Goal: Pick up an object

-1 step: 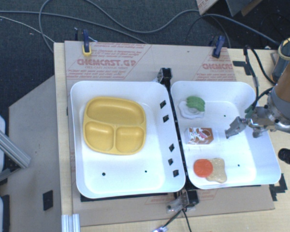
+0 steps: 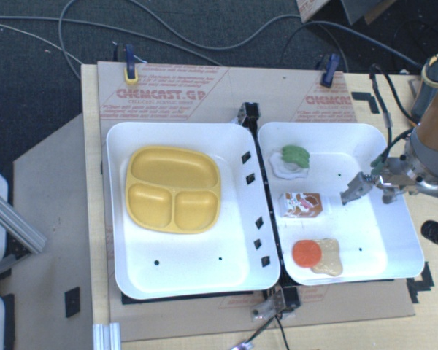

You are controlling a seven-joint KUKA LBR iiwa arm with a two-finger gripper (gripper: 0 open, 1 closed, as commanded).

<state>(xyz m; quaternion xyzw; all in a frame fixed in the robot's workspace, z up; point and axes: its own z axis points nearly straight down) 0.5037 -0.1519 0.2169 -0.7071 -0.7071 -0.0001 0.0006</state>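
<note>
The right bin [image 2: 394,254] holds three items along its left side. At the back lies a green lump on a white piece [image 2: 292,159]. A red and white packet [image 2: 302,204] sits in the middle. Near the front is an orange round piece against a tan piece [image 2: 317,255]. My gripper [image 2: 371,191] hovers over the bin's right half, to the right of the packet and apart from it. Its fingers are open, with nothing between them.
The left bin [image 2: 204,261] holds a yellow three-compartment tray [image 2: 173,188] in its back half. A black divider with clips [image 2: 259,195] runs between the bins. Blue clamps [image 2: 131,63] sit at the board's back edge, and cables trail behind.
</note>
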